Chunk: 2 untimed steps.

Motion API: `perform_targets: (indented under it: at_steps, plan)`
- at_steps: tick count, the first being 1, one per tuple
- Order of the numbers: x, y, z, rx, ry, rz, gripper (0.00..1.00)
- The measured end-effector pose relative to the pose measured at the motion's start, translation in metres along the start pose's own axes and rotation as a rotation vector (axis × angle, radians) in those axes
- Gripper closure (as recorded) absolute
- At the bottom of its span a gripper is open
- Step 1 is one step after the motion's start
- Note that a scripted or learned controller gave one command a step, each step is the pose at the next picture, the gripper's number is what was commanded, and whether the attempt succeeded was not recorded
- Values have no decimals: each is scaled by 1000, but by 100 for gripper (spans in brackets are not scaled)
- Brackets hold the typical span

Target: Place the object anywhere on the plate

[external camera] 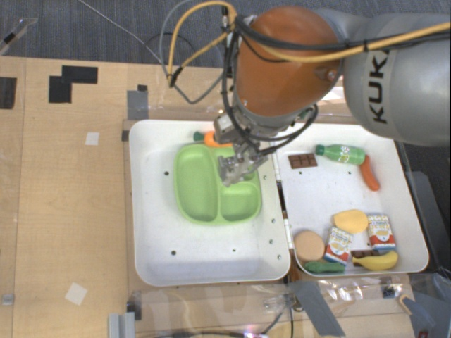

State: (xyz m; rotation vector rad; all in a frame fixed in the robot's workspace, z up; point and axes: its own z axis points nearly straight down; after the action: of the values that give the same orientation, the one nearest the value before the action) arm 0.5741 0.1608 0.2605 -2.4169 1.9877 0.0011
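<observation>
The gripper (pixel 236 169) hangs over the green plate (pixel 201 189) in the left bin (pixel 151 210); what it carries is unclear. An orange object (pixel 209 139) at the bin's far edge looks light, rigid, graspable mid-body

Smooth, matt green plastic on the plate (pixel 211 189); glossy white plastic on both bins (pixel 155 259). Pale wood grain, satin-finished, across the counter (pixel 63 210). Shiny orange band (pixel 282 55) and smooth grey casing on the arm (pixel 402 69). Glossy green plastic for the bottle (pixel 340 153).
</observation>
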Motion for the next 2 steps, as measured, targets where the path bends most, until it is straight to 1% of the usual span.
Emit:
perform_targets:
  at_steps: [1,2]
  plan:
    - [23,59,-13,-7,5,-300,100]
    - [66,97,-10,-10,5,-539,100]
